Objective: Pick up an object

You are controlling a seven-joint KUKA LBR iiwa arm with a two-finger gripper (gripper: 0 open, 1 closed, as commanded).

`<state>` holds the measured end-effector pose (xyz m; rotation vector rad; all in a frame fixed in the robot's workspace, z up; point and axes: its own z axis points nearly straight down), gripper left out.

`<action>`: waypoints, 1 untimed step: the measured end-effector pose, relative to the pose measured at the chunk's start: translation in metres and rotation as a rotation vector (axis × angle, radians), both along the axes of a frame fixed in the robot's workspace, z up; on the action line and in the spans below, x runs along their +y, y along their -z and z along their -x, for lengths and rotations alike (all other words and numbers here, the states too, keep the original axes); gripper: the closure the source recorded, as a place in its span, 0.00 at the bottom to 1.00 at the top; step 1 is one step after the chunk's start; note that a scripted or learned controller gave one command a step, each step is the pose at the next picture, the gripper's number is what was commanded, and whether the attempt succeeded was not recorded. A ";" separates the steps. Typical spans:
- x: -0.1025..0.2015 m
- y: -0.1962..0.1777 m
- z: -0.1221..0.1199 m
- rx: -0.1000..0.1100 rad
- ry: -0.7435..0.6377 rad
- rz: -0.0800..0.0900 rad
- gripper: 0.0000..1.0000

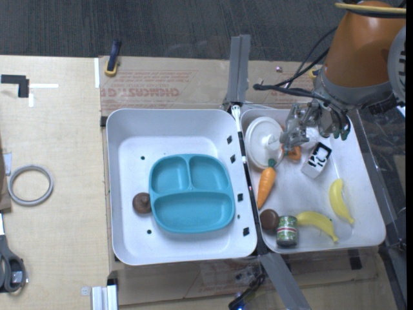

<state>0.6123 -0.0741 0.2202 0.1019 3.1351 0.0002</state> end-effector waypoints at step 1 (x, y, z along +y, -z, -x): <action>-0.095 0.099 0.014 0.002 0.012 0.000 1.00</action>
